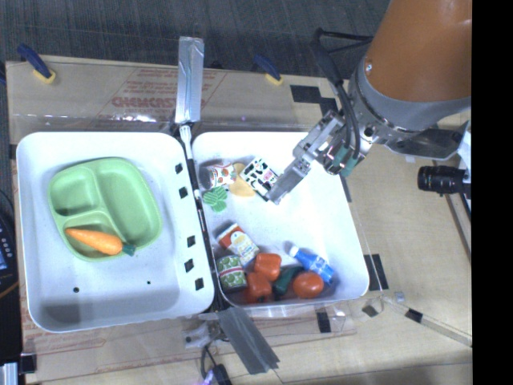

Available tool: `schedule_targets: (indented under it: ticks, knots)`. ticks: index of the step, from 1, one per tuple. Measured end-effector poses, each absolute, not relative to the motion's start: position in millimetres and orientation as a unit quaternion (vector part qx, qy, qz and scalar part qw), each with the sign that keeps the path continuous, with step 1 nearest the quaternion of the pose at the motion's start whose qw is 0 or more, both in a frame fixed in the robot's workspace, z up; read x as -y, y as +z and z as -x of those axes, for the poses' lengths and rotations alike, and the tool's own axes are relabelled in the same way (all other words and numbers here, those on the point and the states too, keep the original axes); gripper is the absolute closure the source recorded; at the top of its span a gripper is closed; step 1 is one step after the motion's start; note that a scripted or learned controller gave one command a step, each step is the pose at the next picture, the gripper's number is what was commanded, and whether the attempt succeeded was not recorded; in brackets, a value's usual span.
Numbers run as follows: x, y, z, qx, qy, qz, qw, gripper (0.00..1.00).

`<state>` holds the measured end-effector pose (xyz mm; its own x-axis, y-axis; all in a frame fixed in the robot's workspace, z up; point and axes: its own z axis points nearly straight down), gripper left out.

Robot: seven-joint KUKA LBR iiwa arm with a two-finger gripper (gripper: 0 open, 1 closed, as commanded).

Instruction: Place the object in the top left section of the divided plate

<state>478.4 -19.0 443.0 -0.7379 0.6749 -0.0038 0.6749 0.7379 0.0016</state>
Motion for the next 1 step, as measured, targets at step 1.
schedule_targets:
  ticks: [1]
  knots:
    - [-67.7, 292.1, -477.0, -0.930, -0.0018, -0.366, -0.001, 0.00]
